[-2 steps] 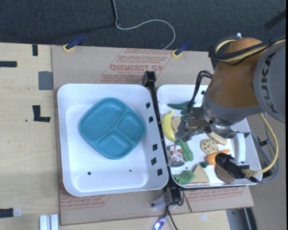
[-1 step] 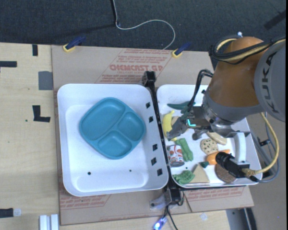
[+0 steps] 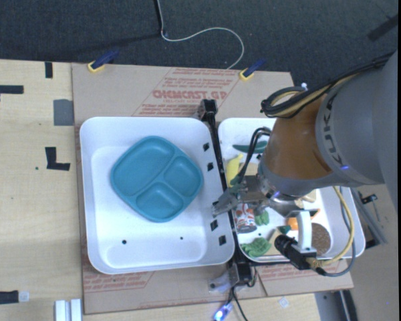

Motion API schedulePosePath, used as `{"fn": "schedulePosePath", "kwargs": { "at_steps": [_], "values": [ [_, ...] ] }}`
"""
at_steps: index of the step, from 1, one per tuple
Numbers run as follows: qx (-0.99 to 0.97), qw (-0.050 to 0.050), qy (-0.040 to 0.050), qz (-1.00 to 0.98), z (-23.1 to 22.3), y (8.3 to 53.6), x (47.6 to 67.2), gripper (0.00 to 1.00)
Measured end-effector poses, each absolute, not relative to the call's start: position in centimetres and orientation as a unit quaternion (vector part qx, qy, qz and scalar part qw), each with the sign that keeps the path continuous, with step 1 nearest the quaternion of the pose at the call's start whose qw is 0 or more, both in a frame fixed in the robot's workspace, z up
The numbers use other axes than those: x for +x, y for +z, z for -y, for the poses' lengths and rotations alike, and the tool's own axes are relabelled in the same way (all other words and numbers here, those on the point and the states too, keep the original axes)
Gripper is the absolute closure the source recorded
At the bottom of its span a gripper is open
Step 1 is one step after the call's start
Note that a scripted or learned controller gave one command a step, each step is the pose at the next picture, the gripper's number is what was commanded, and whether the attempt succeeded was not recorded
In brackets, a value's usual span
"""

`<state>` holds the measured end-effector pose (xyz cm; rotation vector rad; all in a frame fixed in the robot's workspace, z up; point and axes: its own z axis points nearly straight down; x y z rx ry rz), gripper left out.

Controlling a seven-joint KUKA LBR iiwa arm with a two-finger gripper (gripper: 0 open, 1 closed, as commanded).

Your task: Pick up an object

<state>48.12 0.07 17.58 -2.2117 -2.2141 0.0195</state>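
My gripper [image 3: 242,204] hangs low over the left part of the right bin [image 3: 347,246], on the grey arm with its orange band. Just beneath it lies a small red and white can [image 3: 246,221]. Around it are a yellow piece [image 3: 234,168], a green piece [image 3: 244,147], a leafy green item [image 3: 256,247], an orange item [image 3: 293,223] and a brown round disc [image 3: 319,238]. The arm hides much of this bin. Nothing shows as held.
The left bin [image 3: 107,246] holds a blue divided plate [image 3: 157,178] in its upper middle. A black divider [image 3: 215,159] runs between the two bins. Cables loop off the wrist over the right bin's far side.
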Motion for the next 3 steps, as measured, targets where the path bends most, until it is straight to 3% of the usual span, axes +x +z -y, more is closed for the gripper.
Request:
{"fn": "schedulePosePath", "kwargs": {
  "at_steps": [1, 2, 3],
  "values": [
    [-0.706, 0.006, 0.0061, 0.708, -0.1, 18.7, 48.3, 1.0],
    [-0.704, 0.003, 0.0026, 0.71, -5.5, 18.0, 49.5, 1.0],
    [-0.705, -0.002, -0.0026, 0.709, -6.7, 32.9, 48.6, 1.0]
  ]
}}
